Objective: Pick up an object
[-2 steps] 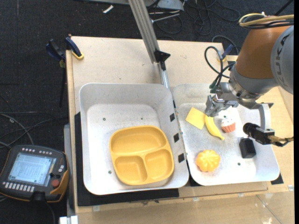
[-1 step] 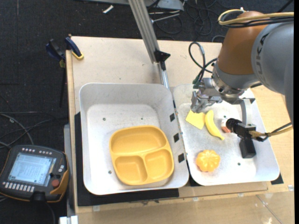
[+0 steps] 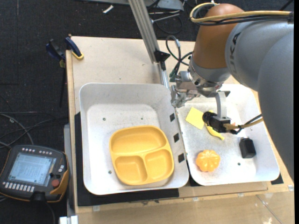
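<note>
Inside left bin (image 3: 99, 118), yellow divided tray (image 3: 141, 154).

A teach pendant (image 3: 32, 171) sits at the near left beside the bench (image 3: 117, 62), its screen lit. At the bench's far left corner lies what looks like a blue-and-yellow clamp (image 3: 70, 48). A slanted aluminium rail (image 3: 145, 27) rises from the far side.

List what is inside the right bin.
In the right bin: a pale yellow block, a banana, an orange pumpkin and a black block. The arm covers the bin's far part; anything there is hidden.
</note>
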{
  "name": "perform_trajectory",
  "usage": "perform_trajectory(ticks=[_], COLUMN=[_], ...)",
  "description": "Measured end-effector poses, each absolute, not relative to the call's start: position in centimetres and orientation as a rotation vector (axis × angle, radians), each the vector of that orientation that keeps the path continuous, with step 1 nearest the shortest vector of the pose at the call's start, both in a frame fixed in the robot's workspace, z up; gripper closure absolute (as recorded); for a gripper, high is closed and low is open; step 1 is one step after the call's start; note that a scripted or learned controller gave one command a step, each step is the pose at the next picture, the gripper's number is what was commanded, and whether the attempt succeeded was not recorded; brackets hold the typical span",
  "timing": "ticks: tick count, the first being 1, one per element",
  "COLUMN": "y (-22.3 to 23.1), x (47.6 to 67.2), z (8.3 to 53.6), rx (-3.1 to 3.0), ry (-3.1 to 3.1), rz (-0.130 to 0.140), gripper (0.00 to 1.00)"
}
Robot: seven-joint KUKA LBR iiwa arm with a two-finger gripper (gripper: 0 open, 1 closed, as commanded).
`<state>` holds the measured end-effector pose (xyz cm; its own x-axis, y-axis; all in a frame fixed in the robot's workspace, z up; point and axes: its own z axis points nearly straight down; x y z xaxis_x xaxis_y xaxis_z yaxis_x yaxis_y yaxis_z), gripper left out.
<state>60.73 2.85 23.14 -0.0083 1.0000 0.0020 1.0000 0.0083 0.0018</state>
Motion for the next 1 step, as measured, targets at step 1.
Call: perform_trajectory(ticks=[1], y=[7.43], x=[63.21], z=[22.26], rx=[-2.213], ry=[-2.23], rz=[-0.004], gripper=[1.0])
